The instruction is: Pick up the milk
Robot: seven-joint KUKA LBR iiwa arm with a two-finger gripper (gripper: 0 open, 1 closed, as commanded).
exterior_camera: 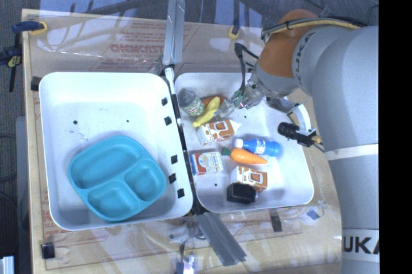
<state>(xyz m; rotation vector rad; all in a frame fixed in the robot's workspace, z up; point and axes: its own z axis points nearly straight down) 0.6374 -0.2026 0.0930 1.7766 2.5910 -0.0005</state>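
Note:
In the right bin (297,171), a small white carton with red and blue print (207,162) lies flat near the left wall; it looks like the milk. Two similar cartons with orange-brown print lie nearby, one (217,131) further back and one (250,177) toward the front. My gripper (241,99) hangs over the back part of this bin, just right of a yellow banana (207,110). It is well behind the white carton, apart from it. The grey arm with its orange band (283,54) comes in from the right.
A blue bottle with a white cap (259,146), a carrot (248,157), a black block (241,193) and a small round jar (188,100) share the right bin. The left bin (77,99) holds a blue divided plate (117,177). A divider (175,137) separates the bins.

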